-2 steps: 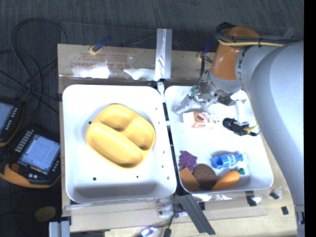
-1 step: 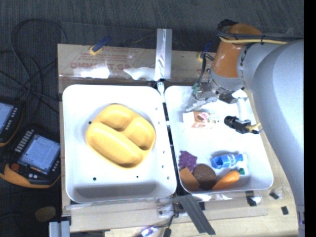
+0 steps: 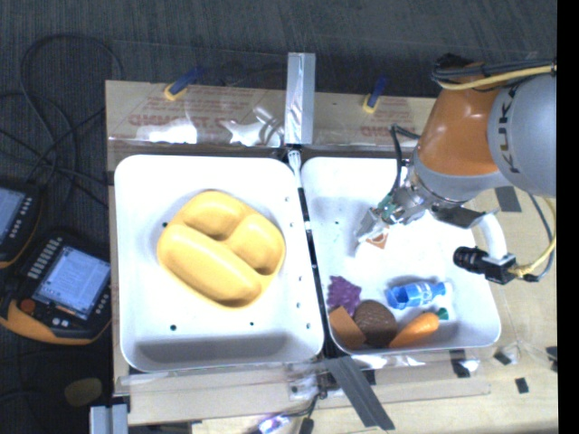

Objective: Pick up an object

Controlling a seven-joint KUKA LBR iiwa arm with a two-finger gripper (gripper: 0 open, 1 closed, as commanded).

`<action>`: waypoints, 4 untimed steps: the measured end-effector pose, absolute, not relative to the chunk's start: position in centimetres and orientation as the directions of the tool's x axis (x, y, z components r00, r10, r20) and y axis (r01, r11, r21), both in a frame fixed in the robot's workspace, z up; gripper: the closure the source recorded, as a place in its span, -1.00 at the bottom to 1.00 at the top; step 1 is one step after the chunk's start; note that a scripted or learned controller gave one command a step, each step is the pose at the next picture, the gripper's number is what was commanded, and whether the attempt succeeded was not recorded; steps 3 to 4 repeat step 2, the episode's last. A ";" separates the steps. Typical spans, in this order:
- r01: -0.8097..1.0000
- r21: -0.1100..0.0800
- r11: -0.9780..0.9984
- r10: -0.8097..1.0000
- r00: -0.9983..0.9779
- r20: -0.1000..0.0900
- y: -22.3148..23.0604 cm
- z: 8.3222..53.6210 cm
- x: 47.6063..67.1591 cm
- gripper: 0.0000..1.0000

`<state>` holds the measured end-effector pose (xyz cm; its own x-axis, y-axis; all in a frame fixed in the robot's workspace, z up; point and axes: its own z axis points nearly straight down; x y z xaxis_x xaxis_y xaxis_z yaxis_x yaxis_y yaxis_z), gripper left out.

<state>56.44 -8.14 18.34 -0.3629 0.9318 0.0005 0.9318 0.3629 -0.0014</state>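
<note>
Two bins side by side, arm over the right one.
Left bin (image 3: 136, 242) holds bread loaf (image 3: 222, 247); bottle (image 3: 416, 293), carrot (image 3: 416, 328) are clustered at right bin's (image 3: 470, 333) near edge.

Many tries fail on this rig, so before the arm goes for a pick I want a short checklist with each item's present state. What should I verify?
1. Tool is over the right bin, where the small things lie: ok.
2. Things to pick are there: purple piece, brown ball, carrot, blue bottle, clustered at the near edge: ok.
3. Tool is above one of them: not ok, it hangs over bare floor, farther back than the cluster.
4. Targets stand apart for a clean grasp: not ok, ball, carrot and purple piece crowd together.
5. Tool open or shut: cannot tell.
6. Yellow lump in the left bin is clear of the arm: ok.
</note>
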 end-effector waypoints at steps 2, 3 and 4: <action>0.926 0.028 0.375 0.927 -0.375 -0.018 -11.7 12.0 59.9 -1.00; 0.926 0.028 0.375 0.927 -0.375 -0.018 -11.7 12.0 59.9 -1.00; 0.926 0.028 0.375 0.927 -0.375 -0.018 -11.7 12.0 59.9 -1.00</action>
